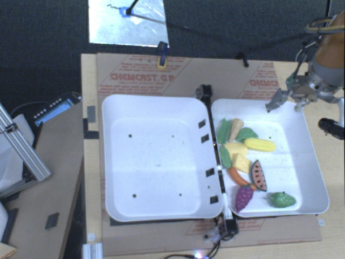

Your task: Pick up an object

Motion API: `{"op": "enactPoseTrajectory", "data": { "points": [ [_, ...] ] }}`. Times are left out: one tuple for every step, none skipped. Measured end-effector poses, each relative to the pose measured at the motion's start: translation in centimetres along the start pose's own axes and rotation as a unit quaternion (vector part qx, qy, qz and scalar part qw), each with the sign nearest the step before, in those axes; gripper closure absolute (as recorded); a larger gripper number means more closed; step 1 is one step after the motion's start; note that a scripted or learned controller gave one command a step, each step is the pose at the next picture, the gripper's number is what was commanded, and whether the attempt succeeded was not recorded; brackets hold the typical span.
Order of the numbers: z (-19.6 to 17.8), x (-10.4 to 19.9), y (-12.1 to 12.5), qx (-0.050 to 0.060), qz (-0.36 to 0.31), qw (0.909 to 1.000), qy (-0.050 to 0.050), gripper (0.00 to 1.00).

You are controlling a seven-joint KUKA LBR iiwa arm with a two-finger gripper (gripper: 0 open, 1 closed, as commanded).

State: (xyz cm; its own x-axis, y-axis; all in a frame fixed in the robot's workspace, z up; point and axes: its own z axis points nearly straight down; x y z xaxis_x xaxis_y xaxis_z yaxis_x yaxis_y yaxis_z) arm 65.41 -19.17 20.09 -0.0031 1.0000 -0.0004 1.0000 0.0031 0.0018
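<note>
Yellow corn cob in right bin, well below-left of the spread, unladen claw

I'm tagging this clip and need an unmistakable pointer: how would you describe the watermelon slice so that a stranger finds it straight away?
Start at the right bin, the one holding the toy food. Look toward its near edge, just right of the grapes and left of the green lump. The watermelon slice is the wedge there, the only piece with red flesh, dark seeds and a dark rind.
</note>
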Motion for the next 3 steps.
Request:
{"op": "enactPoseTrajectory", "data": {
  "points": [
    [11.2,0.6,-5.5,0.005,0.001,1.0000,0.002,0.00],
    [11.7,2.5,-10.0,0.003,0.001,1.0000,0.001,0.00],
    [10.5,2.3,-9.7,-0.001,0.000,1.0000,0.000,1.00]
  ]
}}
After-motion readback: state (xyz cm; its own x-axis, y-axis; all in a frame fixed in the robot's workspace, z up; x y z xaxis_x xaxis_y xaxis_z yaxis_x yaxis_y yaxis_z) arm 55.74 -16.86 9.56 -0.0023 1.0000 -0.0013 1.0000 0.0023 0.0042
